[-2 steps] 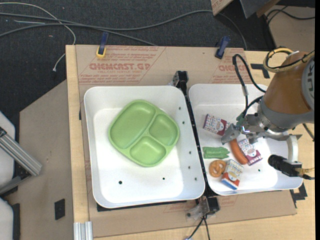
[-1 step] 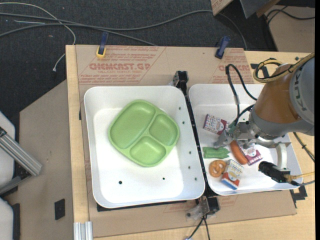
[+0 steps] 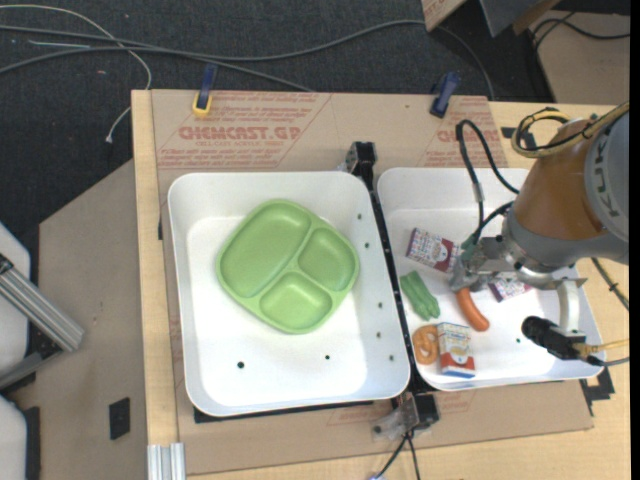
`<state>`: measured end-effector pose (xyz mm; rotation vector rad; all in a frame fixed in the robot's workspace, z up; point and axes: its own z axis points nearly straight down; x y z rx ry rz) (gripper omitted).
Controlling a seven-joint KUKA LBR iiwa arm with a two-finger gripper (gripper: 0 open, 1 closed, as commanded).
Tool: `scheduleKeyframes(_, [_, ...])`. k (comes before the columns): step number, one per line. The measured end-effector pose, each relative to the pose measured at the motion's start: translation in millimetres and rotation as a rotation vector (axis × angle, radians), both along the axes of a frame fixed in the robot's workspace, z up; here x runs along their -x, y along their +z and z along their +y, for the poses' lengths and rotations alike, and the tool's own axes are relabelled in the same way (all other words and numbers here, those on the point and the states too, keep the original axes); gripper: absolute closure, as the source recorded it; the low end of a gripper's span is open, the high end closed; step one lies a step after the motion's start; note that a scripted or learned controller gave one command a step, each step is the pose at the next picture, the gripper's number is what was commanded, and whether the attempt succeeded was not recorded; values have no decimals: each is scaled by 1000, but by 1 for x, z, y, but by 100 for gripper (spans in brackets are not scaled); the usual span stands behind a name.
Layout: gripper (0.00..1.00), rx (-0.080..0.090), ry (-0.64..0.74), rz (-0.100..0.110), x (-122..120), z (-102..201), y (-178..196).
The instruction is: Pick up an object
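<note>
Hovering low in the right bin (image 3: 560, 368), the end effector (image 3: 478, 266) sits just above the upper end of an orange carrot-shaped toy (image 3: 473, 309); whether it is spread or closed, cannot tell from this angle. Carrot lies in the middle of that bin, long axis running from upper left to lower right, trailing away toward the near rim from the tool. Beside it: green pea pod (image 3: 419, 294) to its left, purple-and-white packet (image 3: 431, 247) above, small carton with orange label (image 3: 453, 349) below. Left bin (image 3: 190, 298) holds a green divided plate (image 3: 288, 265). Judgement: carrot is the nearest candidate; a short drop, biased slightly down-right, should centre on it.
</note>
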<state>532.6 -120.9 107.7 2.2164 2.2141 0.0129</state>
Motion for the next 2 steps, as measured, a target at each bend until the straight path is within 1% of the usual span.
scheduleKeyframes(1, [100,0,3,6,-6,10,55])
scheduleKeyframes(2, [100,0,3,7,1,17,111])
